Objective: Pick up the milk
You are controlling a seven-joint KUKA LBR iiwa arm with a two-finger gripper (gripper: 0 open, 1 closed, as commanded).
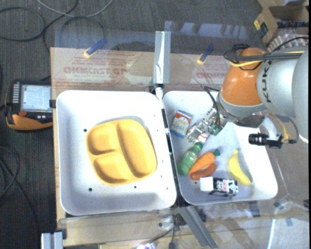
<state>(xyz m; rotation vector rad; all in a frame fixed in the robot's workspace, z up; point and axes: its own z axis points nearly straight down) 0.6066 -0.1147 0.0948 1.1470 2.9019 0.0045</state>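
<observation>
At the far left, off the bench, a handheld control unit point(30, 105) with a small screen lies on the dark floor. The left bin point(67, 154) holds a yellow divided tray point(122, 150), set at a slant. In the right bin point(264, 188), the milk point(181, 123), a small carton with red on its face, lies near the bin's left wall toward the back. Just right of it hangs the gripper point(201, 133), its tip close beside the carton, though whether it touches cannot be told, nor how its tip is set. Below are a green bottle point(189, 158), a carrot point(203, 163), a small black and white box point(219, 185) and a banana point(238, 169). The arm point(264, 87) reaches in from the right, its orange band above the wrist, bent down and leftward over the bin's back half.
</observation>
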